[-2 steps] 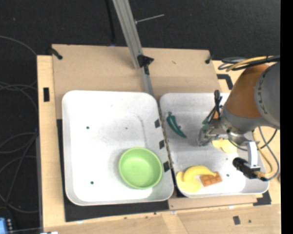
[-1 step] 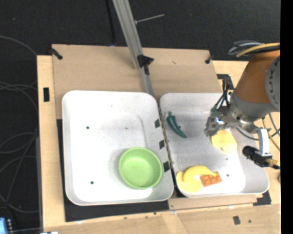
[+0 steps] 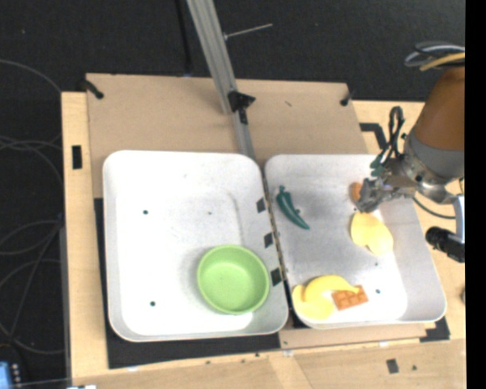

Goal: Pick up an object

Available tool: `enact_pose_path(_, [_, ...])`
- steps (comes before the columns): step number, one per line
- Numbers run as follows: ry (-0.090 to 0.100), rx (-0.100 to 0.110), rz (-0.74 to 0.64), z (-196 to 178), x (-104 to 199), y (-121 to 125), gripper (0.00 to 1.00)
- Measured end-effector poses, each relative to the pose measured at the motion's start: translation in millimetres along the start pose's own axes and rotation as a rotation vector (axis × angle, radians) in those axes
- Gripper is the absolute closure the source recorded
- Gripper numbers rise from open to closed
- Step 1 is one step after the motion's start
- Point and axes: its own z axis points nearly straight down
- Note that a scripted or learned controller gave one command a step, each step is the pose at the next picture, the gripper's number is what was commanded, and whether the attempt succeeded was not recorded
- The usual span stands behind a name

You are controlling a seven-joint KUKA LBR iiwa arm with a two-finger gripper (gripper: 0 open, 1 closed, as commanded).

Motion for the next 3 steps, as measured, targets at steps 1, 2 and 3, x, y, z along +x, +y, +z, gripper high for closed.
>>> enact_pose_path(1, [0.000, -0.006, -0.002, -57, 5, -6, 1.00])
enact_pose_path(2, [0.001, 0.001, -0.003, -44, 49, 3, 1.00])
enact_pose_path(3, [0.001, 0.003, -0.003, -30, 98, 15, 1.00])
